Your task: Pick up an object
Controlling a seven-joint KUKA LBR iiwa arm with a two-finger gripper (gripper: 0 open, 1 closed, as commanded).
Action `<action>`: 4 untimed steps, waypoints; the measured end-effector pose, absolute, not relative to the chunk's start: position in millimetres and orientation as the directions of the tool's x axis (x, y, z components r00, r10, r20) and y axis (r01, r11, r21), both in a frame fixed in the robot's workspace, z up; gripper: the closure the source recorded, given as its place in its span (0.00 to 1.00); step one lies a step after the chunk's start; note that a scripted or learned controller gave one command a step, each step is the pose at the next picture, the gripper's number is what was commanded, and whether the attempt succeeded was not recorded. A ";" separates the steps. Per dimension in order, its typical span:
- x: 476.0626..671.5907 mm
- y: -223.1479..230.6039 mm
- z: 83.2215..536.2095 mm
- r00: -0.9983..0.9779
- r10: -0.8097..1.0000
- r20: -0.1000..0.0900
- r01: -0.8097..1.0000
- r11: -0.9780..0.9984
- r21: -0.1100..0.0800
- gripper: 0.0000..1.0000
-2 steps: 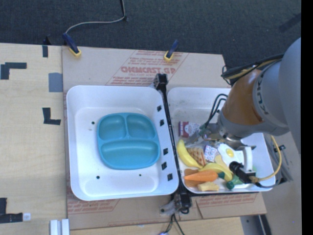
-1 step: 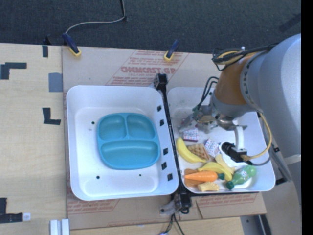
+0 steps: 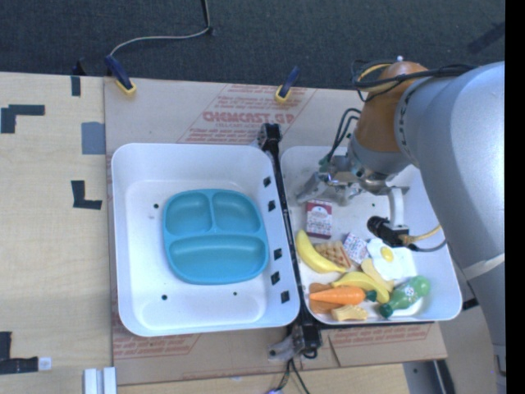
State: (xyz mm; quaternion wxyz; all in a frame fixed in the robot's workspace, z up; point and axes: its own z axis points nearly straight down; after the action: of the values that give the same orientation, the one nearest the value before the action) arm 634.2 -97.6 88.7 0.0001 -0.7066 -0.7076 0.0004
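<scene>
Smooth white bins (image 3: 131, 245), divided blue plate (image 3: 216, 235)

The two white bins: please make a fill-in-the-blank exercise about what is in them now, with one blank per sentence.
1. The light blue plastic divided plate lies in the ___ shallow white bin.
2. The plate has ___ compartments.
3. The orange toy carrot lies in the right white bin, close to its ___ edge.
4. The small red and white carton lies just above the ___ toy banana.

Missing words: left; three; near; yellow
</scene>
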 end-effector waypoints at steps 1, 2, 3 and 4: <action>549.8 -104.5 86.3 0.001 1.000 -0.001 1.000 -0.001 0.002 0.00; 597.7 -93.3 97.1 -0.001 1.000 0.000 1.000 0.001 -0.001 0.00; 532.9 -106.8 86.4 0.001 1.000 -0.001 1.000 -0.001 0.003 0.00; 585.1 -93.3 86.2 -0.001 1.000 -0.001 1.000 0.001 0.005 0.00</action>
State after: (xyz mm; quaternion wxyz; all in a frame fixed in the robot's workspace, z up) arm 585.1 -93.3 86.2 -0.0022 -0.7066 -0.7076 -0.0012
